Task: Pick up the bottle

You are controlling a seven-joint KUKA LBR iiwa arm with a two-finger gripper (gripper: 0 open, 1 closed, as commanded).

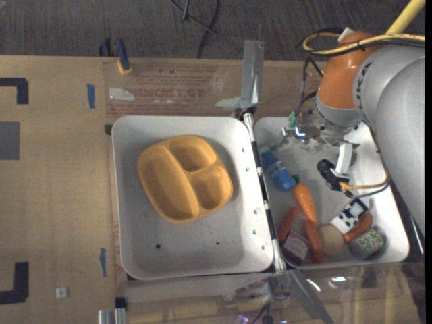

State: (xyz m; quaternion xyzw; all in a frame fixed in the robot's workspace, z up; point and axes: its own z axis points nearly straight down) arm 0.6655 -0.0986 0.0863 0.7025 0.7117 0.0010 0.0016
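Observation:
The bottle (pixel 278 170) is small and blue and lies on its side at the left of the right bin (pixel 398 245), close to the wall between the two bins. The arm's orange-banded wrist hangs over the back of that bin. Below the band, my gripper (pixel 307 133) sits up and to the right of the bottle, apart from it. Nothing is visibly held in it.
An orange carrot (pixel 305 202) lies just in front of the bottle. Further forward are more orange pieces (pixel 312 238), a beige lump (pixel 331 240), a can (pixel 368 243) and a black-and-white tag (pixel 351 212). A yellow divided plate (pixel 185 177) sits in the left bin (pixel 135 248).

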